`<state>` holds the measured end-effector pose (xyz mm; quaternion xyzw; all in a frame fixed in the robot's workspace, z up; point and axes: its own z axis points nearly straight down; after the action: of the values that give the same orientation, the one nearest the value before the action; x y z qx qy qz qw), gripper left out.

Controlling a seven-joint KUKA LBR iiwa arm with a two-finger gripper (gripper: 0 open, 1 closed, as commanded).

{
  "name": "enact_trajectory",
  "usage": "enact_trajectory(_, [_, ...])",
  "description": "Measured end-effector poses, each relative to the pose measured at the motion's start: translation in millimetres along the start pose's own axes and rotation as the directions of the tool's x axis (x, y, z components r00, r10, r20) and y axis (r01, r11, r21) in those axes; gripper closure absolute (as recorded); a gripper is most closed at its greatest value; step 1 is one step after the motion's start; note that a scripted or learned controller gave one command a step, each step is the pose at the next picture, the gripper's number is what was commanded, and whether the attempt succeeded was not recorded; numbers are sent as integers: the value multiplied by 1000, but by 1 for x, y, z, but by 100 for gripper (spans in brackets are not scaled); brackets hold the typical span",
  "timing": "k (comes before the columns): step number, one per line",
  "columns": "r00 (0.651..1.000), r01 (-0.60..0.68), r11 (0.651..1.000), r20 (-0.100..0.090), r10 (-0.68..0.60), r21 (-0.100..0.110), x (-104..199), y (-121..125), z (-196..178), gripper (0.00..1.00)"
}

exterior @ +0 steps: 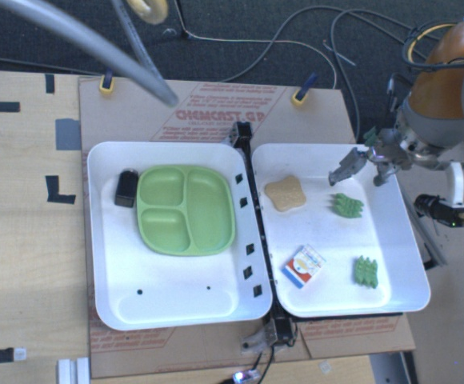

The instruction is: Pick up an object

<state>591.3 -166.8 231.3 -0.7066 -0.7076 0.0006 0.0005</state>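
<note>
Nearest the camera, in the right bin (408, 294), a small green toy (366, 271) lies close to the near right corner, and a little white carton with red and blue print (303, 266) lies tilted near the near left corner, just beside the divider between the bins. Well apart from both, further back, a second green toy (347, 206) sits toward the right edge of that bin, and a tan, toast-like piece (286, 194) rests flat toward the left edge, close to the divider.

In the left bin (104, 238), a light green divided plate (186, 210) with three compartments lies in the middle, nearer the far edge than the near one. A small black block (126, 188) sits just beside the plate's left rim.

My gripper (362, 167) hangs over the far right part of the right bin, above and just behind the second green toy. Its two fingers are spread apart, one pointing toward the bin's middle and the other toward the right edge, and nothing sits between them. My arm comes in over the right edge of the bin, with the orange band (448, 50) above the wrist.

Beyond the bins, brown cardboard (216, 106) with red print lies under them, with black cables on the dark floor behind.
</note>
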Motion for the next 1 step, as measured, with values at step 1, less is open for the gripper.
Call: enact_trajectory(1, [1000,0,1000,-1,0,6,6,-6,62,0])
